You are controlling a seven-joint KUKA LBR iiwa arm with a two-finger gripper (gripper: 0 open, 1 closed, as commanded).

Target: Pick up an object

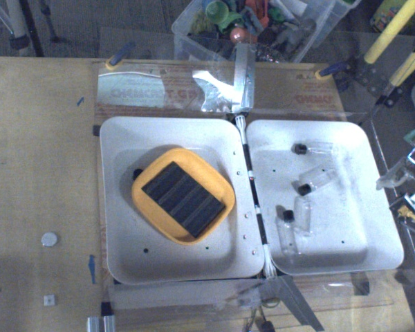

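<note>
Claw [400, 175] is taken to be the pale grey metal at the right edge of the frame, just outside the rim of the right bin; whether it is open or shut cannot be told, and nothing is seen gripped in it. It is judged to be parked clear of the bins so that their contents are left unobstructed.

A wooden bench [34, 151], matt and tan, is spread across the frame. At the top, a clear plastic crate [194, 30] of bright toys is kept off the work area. Two shallow white bins with rounded corners are set edge to edge at centre, smooth and slightly glossy, presumably so that things can be carried from one to the other.

The left bin [117, 254] is largely taken up by a yellow pad [214, 178], a rounded square laid flat and turned diagonally, with a dark ribbed panel set into its top. A broad, flat body of this kind is judged awkward to pinch.

Three clear vials [315, 182] with black caps are scattered on their sides in the right bin [373, 254], apart from one another. They are small, round and likely to roll.

A small grey disc [49, 239] is left on the bench at lower left
</note>
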